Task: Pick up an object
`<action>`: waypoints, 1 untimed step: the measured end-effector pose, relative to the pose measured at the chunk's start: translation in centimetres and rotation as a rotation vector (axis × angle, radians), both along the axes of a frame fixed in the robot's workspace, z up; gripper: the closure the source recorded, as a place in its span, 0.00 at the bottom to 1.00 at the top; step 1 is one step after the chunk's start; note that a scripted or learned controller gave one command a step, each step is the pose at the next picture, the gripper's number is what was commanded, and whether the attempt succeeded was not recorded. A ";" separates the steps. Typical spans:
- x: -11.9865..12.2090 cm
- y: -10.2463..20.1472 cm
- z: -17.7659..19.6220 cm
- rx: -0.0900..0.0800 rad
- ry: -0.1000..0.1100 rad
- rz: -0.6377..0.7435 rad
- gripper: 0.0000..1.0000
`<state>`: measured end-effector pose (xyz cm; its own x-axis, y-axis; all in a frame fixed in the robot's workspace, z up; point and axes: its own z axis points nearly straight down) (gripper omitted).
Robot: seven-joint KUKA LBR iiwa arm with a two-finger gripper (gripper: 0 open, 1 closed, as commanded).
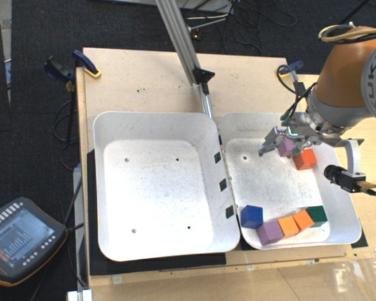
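Observation:
My gripper hangs over the far part of the right bin, below the arm's orange band. A small purple block shows right against the gripper, partly hidden by it; I cannot tell whether it is held. Just right of it, an orange-red block lies on the bin floor. Along the bin's near edge sit a blue block, a purple block, an orange block and a green block, close together in a row.
The left bin sits beside the right one, their rims touching. A slanted metal pole comes down to the bins' shared far corner. Clamps grip the board's far corners. A teach pendant lies at lower left.

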<state>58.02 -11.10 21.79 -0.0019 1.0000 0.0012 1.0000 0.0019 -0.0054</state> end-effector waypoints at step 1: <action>0.1 0.0 0.2 -0.001 -0.004 -0.002 0.00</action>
